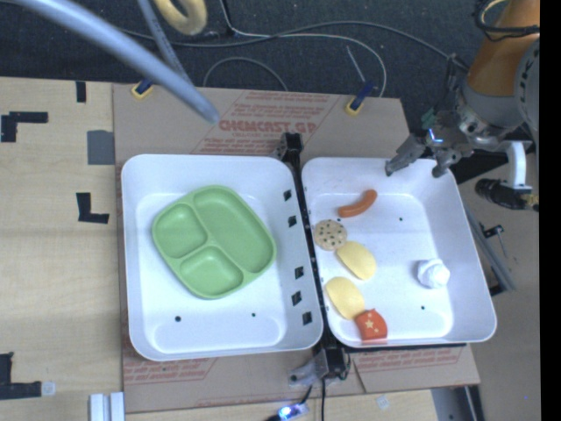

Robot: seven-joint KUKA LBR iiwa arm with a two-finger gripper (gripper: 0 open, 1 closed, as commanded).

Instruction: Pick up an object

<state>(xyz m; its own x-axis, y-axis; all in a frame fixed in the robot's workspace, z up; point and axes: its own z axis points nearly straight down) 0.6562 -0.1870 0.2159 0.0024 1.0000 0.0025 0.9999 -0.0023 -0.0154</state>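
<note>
While the open hand (419, 159) hovers empty, the sausage (358, 203) lies slanting up-right.

Green divided tray (213, 240): three compartments, lying in the left bin (145, 323). Cardboard sheet (263, 121): red lettering, under both bins. Blue-and-yellow clamps (358, 102): far edge. Black cables (289, 55): beyond the counter (53, 261).

right bin (465, 235) centre open, 5 items along left
</note>
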